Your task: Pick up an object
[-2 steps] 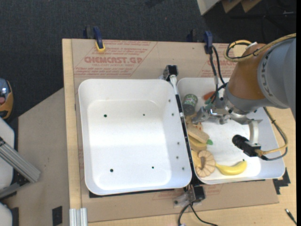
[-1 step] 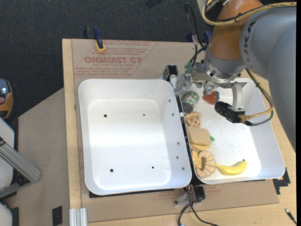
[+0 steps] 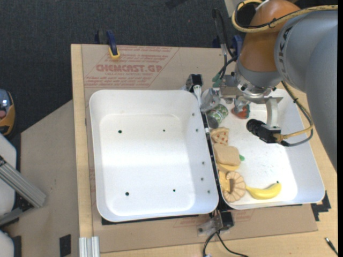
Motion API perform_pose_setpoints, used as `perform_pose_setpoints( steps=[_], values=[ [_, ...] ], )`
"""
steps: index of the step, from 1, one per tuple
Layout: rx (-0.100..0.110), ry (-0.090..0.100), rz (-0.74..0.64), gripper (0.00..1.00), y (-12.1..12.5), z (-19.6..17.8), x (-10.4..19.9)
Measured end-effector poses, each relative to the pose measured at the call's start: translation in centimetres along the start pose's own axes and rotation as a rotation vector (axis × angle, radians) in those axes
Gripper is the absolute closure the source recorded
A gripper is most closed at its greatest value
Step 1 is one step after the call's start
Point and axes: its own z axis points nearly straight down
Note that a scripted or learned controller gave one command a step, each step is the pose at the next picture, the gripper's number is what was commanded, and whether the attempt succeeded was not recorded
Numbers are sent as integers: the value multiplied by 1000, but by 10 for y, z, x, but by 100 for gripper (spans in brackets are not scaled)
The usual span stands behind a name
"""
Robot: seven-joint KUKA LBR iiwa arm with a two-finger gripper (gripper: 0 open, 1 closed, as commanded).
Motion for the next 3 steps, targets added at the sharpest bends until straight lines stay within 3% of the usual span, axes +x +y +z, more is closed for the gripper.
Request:
perform_pose_setpoints(
  steps=[3],
  values=[
    [0, 0, 0, 0, 0, 0, 0]
  ],
)
